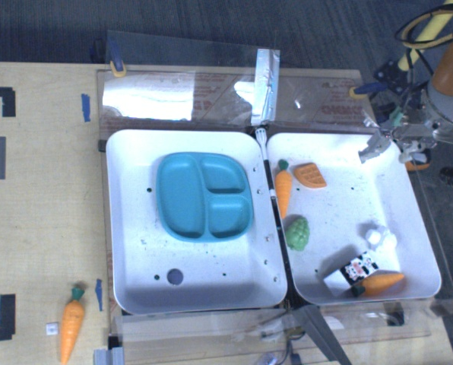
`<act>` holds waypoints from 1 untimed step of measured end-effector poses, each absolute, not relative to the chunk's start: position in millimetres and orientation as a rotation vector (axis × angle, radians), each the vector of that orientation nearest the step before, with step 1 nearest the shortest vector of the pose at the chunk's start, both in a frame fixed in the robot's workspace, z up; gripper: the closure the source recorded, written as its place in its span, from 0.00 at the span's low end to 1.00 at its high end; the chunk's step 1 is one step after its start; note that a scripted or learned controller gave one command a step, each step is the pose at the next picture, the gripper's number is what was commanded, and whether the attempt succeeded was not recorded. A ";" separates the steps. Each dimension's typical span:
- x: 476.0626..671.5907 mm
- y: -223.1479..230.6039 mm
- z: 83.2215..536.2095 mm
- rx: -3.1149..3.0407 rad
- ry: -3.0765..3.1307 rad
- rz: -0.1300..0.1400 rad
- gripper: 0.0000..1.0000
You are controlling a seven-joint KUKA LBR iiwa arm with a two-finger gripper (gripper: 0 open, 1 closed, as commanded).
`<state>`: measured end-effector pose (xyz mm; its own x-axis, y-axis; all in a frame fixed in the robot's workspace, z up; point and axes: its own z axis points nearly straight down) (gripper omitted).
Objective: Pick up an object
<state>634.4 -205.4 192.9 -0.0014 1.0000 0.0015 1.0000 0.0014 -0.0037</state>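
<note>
End effector point(380, 147) hovered at two o'clock above the right bin point(416, 204), its grip state indeterminate; nothing yet lifted. Candidate carrot point(283, 191) lay at nine o'clock inside it.

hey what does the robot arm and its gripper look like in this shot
The arm enters at the upper right edge, showing an orange band above a pale grey wrist. Yellow and black cables loop above it, with blue and teal bits near the wrist. The gripper is a small metallic grey piece above the right bin.
</note>
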 end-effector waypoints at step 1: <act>647.2 -182.8 96.9 -1.784 -2.590 -0.001 0.00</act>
